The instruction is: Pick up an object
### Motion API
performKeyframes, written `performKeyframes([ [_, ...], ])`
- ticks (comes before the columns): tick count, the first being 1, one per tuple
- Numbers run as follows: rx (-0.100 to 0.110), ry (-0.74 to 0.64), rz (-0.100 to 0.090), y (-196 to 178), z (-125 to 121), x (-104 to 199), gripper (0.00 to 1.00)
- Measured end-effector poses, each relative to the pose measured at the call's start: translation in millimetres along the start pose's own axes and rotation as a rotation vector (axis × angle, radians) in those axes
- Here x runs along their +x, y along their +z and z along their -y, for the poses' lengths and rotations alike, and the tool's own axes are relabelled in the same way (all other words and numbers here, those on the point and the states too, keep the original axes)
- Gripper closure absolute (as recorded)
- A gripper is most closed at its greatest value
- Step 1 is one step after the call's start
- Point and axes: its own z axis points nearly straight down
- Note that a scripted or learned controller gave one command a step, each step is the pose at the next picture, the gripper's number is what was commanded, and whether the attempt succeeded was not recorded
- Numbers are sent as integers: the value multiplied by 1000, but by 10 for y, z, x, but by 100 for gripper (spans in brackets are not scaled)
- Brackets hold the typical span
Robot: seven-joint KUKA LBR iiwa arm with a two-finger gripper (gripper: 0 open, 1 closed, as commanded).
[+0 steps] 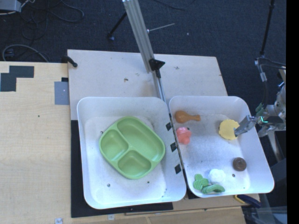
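The right bin [252, 146] holds several small objects. A yellow lump [227, 129] lies near its right wall. An orange drumstick-shaped piece [187, 117] and a pink object [183, 135] sit near its left wall. Toward the front are a brown round piece [239, 164], a white ball [217, 175] and a green crinkled item [207, 185]. My gripper [245, 125] reaches in over the bin's right rim, low and just right of the yellow lump, close to it or touching it. Nothing is seen held in it.
The left bin [88, 125] carries a green divided plate [132, 147]. A slanted aluminium rail [142, 36] runs from the back down to the gap between the bins. Black clips [172, 146] line the divider. A pale wooden tabletop [32, 139] lies to the left.
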Motion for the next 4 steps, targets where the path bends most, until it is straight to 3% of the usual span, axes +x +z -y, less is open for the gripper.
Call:
performKeyframes([
  [3,5,1,-2,1499,-93,188,0],
  [4,2,6,-1,1370,-98,174,100],
])
